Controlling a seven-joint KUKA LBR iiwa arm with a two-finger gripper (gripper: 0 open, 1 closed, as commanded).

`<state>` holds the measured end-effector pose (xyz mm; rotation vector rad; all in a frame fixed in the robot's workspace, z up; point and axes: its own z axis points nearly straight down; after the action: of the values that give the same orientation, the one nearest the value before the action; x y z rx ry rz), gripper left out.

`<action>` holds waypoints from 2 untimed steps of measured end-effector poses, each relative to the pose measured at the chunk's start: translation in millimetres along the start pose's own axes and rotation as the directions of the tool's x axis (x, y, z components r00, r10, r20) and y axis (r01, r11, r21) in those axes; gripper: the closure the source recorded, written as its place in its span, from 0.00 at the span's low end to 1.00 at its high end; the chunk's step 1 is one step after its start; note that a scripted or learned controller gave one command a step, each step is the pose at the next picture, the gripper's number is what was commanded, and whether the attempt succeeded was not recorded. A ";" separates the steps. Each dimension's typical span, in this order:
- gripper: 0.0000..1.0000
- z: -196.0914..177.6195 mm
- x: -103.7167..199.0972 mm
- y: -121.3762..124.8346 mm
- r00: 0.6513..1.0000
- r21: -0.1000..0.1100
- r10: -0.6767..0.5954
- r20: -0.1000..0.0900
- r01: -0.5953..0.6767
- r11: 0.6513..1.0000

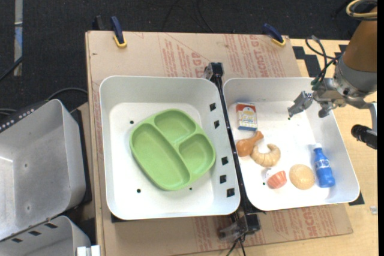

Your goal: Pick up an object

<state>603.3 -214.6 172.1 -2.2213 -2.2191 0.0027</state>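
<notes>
The right bin (288,204) holds several small items. A small red and white carton (246,116) lies near its left wall, with a tan drumstick-shaped piece (249,144) and a croissant (266,154) below it. Along the front are a small red piece (276,179), a round tan bun (302,177) and a blue bottle (323,167). My gripper (311,106) hangs over the bin's back right part, above and to the right of the items. It is open, with nothing between its fingers.
The left bin (114,189) holds a green divided plate (173,148). A black divider (227,135) runs between the two bins. Grey tubs (33,165) stand off the bench to the left. Clamps (119,36) grip the board's far edge.
</notes>
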 end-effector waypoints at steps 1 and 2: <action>0.00 63.1 1.6 -0.3 1.000 0.000 0.000 0.000 0.000 1.000; 0.00 80.4 2.3 0.1 1.000 -0.002 -0.001 0.000 0.001 1.000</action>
<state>603.1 -212.2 91.7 -2.2213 -2.2210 0.0011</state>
